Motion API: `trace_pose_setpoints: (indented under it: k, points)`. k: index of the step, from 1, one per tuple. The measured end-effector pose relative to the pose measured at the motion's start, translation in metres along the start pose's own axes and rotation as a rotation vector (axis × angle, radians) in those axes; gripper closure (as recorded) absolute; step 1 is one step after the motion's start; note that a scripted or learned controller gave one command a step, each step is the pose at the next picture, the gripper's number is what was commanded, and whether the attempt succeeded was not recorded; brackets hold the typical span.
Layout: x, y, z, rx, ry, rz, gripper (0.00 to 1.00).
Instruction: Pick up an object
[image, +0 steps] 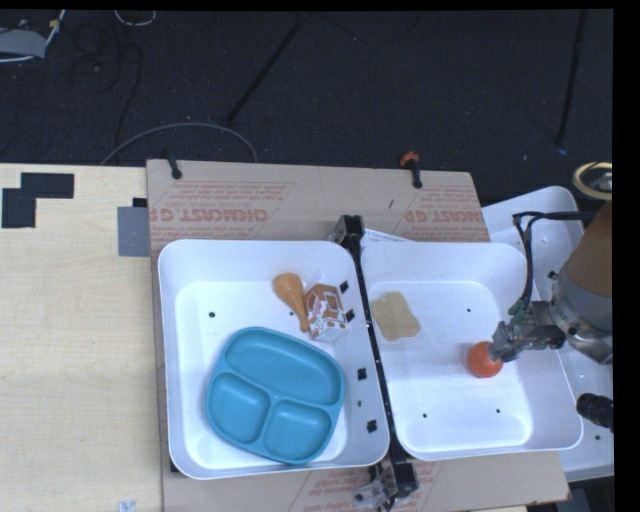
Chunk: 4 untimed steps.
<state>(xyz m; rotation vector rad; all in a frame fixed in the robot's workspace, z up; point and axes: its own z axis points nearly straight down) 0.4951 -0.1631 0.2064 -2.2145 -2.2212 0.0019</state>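
My gripper (508, 342) is low in the right bin (440, 425), near its right wall, with the fingertips right against the orange ball (485, 361). Ball sits in the right half of that bin, just off the tip toward the front-left. Can't tell whether it's actually between my fingers or only touched from one side, and can't tell the finger state from this angle, so I'm not calling it a grasp.

How I'd do this step: centre the tips over the ball before closing, since a round thing will squirt out if pinched off-axis. Go low enough to close below its widest part, close slowly, then lift straight up and confirm it comes along. Bin wall is close on the right; keep the wrist clear of it.

Count:
- right bin: one orange ball, one tan flat pad (396, 316) toward the back-left.
- left bin (190, 290): one blue divided plate (275, 394) front-centre, one wooden spoon (293, 297) and one brown wrapped packet (326, 310) at the back-right, side by side.
- two bins total.
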Motion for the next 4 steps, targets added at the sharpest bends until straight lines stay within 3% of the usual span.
trace_pose_setpoints:
  k: [3,4]
  points:
    - [0.16,0.005,-0.004,0.002,0.0,-0.001,1.0]
    - [0.215,-0.003,0.001,0.001,0.0,-0.002,1.0]
